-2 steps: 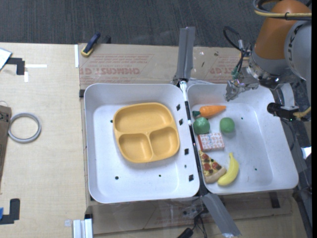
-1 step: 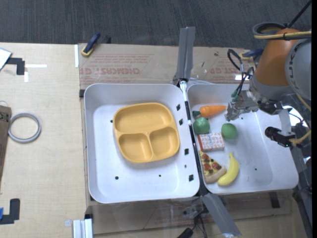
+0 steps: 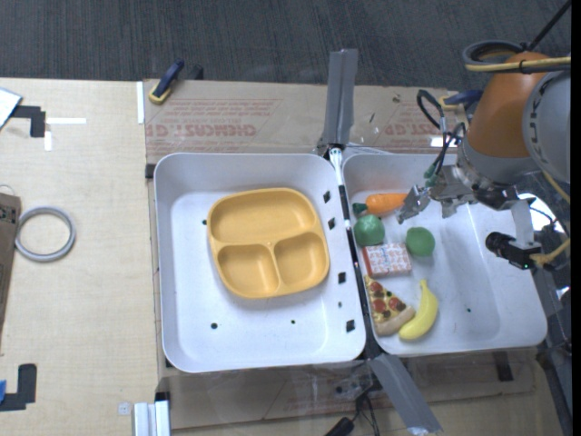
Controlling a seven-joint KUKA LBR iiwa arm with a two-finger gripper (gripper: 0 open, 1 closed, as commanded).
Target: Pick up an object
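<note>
In the right bin (image 3: 472, 321) we see bare floor toward its right wall; the toys crowd its left wall. There lie a carrot (image 3: 388, 203), two green balls (image 3: 369, 231) (image 3: 419, 241), a box (image 3: 388, 260), a pizza slice (image 3: 387, 304) and a banana (image 3: 419, 312). Our end effector (image 3: 427, 203) hangs open, gripping nothing, just right of the carrot and above the right-hand ball. A yellow plate (image 3: 269, 241) sits in the left bin (image 3: 182, 334).

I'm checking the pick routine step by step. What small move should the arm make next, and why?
Probably a short descent. The gripper hangs open above the right bin with nothing between its fingers, and the carrot and green ball lie close by, so lowering onto one looks like the sensible next step.
</note>
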